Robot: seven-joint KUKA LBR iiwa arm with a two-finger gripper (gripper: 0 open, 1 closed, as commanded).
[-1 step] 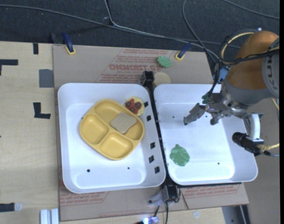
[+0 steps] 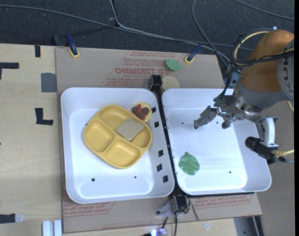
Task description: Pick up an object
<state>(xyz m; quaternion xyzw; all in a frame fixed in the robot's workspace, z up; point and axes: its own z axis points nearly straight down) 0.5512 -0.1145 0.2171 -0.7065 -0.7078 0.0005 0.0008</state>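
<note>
**Camera view: arm over the right bin, hand spread and holding nothing**

Camera view looks down on two shallow white plastic bins side by side on a cardboard-covered surface (image 2: 115, 68). The grey arm with its orange band (image 2: 267, 58) reaches in from the right and hangs over the right bin (image 2: 208, 183). Its hand (image 2: 215, 119) sits above the upper half of that bin, its two dark fingers spread apart, with nothing between them.

A flat green leaf-shaped piece (image 2: 189, 163) lies on the right bin's floor toward the near left corner, well apart from the hand.

In the left bin (image 2: 90, 181) rests a yellow divided plastic tray (image 2: 102, 136). A tan square slice like toast (image 2: 129, 129) lies in the tray's middle, and a small dark red berry-like cluster (image 2: 141, 111) sits at its upper right edge.

A small green round dotted object (image 2: 173, 64) lies on the cardboard beyond the bins.
</note>
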